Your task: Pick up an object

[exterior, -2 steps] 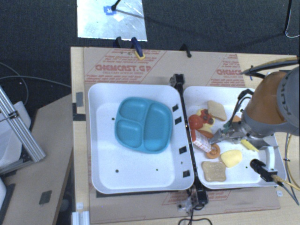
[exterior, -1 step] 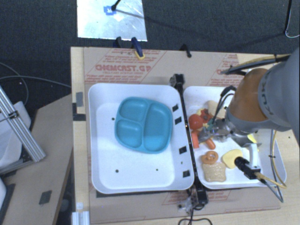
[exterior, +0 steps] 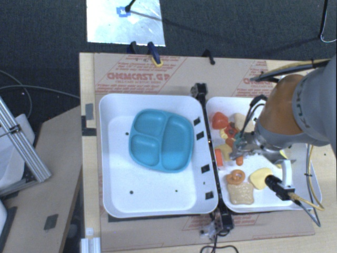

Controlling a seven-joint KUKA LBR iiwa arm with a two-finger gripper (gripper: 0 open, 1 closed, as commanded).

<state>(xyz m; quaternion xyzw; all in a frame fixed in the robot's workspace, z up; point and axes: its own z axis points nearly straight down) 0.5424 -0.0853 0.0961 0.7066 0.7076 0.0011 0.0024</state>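
From the overhead camera I see my gripper [exterior: 238,151] low in the right bin [exterior: 300,203], amid the toy food; whether it is wide or closed I cannot tell. A red piece [exterior: 220,120] lies just above-left of it, an orange ring [exterior: 236,177] and toast slice [exterior: 241,193] below it. The blue plate [exterior: 161,140] sits well left, in the left bin [exterior: 121,194].

Bench [exterior: 89,141] under cardboard sheet [exterior: 174,73] bearing two white bins [exterior: 113,194].
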